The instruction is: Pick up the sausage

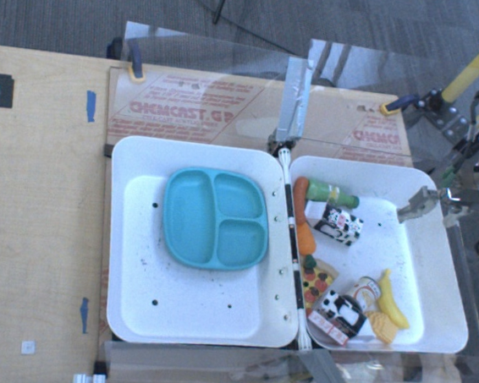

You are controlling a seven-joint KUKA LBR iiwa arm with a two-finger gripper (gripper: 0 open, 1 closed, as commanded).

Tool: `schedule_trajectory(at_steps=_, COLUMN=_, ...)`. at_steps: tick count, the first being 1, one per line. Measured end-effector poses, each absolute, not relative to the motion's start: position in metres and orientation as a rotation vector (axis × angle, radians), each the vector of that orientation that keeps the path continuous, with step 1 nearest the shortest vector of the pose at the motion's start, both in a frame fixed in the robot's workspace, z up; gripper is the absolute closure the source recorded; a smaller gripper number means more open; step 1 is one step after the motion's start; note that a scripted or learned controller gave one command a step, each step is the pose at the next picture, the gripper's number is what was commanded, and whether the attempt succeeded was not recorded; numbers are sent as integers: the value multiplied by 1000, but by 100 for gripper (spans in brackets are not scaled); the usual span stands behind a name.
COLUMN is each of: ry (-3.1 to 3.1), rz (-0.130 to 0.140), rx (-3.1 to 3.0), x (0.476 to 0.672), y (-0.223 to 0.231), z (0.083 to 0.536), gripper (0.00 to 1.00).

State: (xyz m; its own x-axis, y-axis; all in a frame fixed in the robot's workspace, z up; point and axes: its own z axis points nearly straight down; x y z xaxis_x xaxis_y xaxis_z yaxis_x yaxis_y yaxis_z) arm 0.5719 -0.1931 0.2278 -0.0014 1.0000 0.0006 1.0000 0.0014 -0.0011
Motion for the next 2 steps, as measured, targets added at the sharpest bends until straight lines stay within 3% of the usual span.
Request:
schedule_trajectory(at_steps=1, ry=-1781, rz=-13, rx=-2597, x=565, y=-153, z=119, gripper=0)
schedule_trajectory(at_steps=2, ry=-1550, rz=-14, rx=-2737, x=536, y=-119, z=90, gripper=0)
